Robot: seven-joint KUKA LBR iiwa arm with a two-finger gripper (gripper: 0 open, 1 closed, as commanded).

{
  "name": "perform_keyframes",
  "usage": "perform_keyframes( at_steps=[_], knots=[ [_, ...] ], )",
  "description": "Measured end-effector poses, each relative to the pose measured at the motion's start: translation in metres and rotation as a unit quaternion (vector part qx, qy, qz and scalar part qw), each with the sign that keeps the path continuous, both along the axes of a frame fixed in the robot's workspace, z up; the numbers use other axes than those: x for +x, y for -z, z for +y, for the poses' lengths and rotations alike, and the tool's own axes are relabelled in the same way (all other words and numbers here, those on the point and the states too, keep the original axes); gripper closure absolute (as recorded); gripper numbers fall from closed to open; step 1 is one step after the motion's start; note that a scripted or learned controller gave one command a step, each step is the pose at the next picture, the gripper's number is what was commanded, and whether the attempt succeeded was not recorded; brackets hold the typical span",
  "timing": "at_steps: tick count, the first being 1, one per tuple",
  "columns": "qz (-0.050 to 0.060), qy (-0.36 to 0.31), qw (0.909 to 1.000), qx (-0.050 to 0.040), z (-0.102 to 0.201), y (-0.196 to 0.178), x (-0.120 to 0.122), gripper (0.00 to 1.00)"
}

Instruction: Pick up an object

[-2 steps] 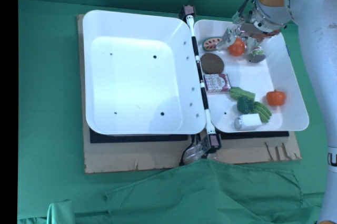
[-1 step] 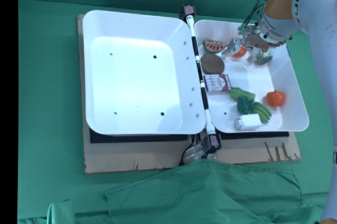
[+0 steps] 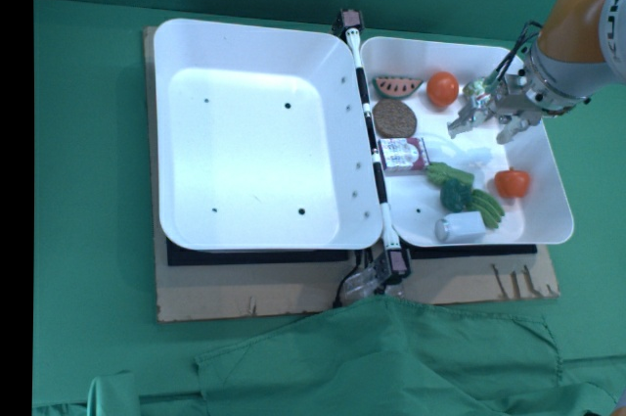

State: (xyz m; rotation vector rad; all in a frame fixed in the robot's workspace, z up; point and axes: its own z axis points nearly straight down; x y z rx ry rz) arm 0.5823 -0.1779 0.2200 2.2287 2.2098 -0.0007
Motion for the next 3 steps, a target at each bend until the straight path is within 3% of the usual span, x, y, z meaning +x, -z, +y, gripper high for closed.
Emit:
perform_keyframes(
  at_steps=[1, 2, 3],
  knots=[
    [0.002, 0.0, 1.0, -0.0012, 0.013, 0.03, 0.061, 0.0],
    [0.053, 0.005, 0.9986, 0.0019, -0.005, 0.034, 0.103, 0.0],
    [0.003, -0.003, 1.0, 0.0022, 0.008, 0.022, 0.119, 1.0]
  ],
)
